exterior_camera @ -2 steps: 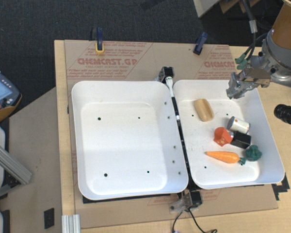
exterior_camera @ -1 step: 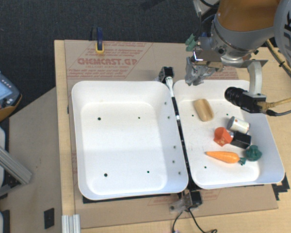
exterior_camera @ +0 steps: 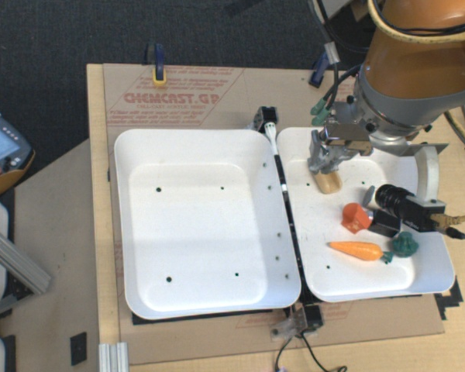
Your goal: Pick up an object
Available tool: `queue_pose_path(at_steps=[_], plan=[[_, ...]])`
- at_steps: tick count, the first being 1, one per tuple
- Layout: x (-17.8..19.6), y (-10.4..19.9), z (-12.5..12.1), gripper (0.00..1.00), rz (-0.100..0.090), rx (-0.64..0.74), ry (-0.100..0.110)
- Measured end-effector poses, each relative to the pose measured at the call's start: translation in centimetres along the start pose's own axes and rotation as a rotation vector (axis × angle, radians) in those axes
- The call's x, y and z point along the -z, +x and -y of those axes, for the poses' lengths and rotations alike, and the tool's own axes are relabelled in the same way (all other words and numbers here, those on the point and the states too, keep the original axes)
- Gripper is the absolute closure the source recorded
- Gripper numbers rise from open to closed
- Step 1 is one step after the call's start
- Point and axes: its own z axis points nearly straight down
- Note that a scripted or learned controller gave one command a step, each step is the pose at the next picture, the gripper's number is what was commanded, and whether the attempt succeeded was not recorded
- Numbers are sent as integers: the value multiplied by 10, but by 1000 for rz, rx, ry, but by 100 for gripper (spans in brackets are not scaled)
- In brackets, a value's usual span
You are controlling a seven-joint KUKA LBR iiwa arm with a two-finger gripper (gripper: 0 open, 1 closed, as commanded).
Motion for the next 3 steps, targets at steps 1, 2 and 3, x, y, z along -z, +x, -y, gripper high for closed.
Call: queue_pose_path(at_steps=[1, 2, 3], plan=[[20, 61, 5, 100, 0, 2, -9], [12, 81, 33, 100, 1, 1, -1], [98, 99, 31, 100, -3, 3, -17]])
